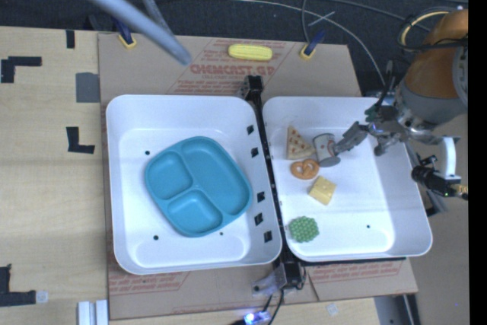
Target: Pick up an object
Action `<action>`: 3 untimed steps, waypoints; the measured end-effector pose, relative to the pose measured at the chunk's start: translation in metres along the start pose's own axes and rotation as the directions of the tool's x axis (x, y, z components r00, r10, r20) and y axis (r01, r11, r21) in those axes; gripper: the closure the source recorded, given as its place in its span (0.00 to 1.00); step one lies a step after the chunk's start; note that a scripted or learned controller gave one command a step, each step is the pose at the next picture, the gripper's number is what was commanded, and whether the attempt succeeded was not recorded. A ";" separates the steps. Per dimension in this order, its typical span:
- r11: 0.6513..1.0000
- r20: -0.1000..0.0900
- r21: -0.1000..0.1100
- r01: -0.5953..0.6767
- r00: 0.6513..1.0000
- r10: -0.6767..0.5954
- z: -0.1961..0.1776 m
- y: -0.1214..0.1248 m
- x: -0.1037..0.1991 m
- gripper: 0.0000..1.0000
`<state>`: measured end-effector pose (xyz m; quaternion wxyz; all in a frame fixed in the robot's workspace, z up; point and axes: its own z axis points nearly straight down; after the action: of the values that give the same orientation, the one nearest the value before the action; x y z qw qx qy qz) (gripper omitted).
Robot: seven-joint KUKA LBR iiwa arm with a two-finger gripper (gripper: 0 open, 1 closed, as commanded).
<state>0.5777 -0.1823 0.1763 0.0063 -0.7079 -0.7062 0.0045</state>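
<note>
Reading "CHEMCAST" on cardboard sheet [221, 68]

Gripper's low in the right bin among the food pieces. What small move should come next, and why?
Probably ease the gripper a little toward the pretzel and lower onto it. The tip sits between the pizza slice and the pretzel, just above the pretzel's edge, so nothing looks centred under it yet. The cheese lies further off.

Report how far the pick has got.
Done: the gripper has reached into the right bin, among the pizza slice and pretzel. In hand: nothing visibly held. Left: grasping and lifting an object; the cheese cube and green piece lie untouched.
</note>
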 end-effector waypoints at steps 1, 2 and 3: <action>1.000 0.003 -0.014 0.003 1.000 -0.003 -0.008 0.003 0.000 0.00; 1.000 0.003 -0.011 0.003 1.000 -0.003 0.036 0.000 -0.002 0.00; 1.000 0.004 -0.014 0.002 1.000 -0.002 0.088 0.000 -0.001 0.00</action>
<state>0.5768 -0.1834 0.0884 -0.0002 -0.7071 -0.7071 0.0008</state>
